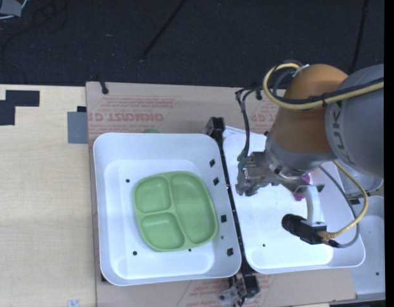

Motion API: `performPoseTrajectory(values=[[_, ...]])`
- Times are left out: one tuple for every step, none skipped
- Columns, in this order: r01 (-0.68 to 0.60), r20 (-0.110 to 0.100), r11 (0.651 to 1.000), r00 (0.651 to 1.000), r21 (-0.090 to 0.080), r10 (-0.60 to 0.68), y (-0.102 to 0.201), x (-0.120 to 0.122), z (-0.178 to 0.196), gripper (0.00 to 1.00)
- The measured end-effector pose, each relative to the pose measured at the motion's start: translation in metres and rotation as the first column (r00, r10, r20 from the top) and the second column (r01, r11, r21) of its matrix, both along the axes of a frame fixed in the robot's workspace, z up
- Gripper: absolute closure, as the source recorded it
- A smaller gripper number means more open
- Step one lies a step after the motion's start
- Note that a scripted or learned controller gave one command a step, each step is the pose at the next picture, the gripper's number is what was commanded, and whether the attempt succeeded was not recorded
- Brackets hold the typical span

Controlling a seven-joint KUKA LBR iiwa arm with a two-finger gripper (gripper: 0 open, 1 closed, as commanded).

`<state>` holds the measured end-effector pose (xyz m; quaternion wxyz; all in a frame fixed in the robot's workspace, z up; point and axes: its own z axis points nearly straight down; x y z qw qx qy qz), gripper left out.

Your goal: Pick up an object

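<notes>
Two bins to check, scanning from the left. Bare counter (37,203) first, with nothing to grab there. In the left bin (107,171): green three-compartment plate (174,210), lying flat near the middle, untouched, well apart from the arm. Over the right bin (274,254): gripper (248,183) down low at the left part, just beside the divider wall. Cannot tell whether apart or together from this angle; too dark and cluttered. Can't make out anything held. Further right: small pink object (301,194) on the bin floor, partly hidden under the wrist, near the gripper but not in it. Judging status: pick not done, nothing lifted. Probably mid-attempt in the right bin. Left to do: close on something, most likely the small pink object, then raise clear of the bin.
</notes>
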<state>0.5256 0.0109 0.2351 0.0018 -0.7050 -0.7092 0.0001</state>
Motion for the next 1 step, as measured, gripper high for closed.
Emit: performPoseTrajectory(values=[[0.001,0.0,1.0,1.0,-0.001,-0.001,0.053,0.0251,-0.0064,1.0]])
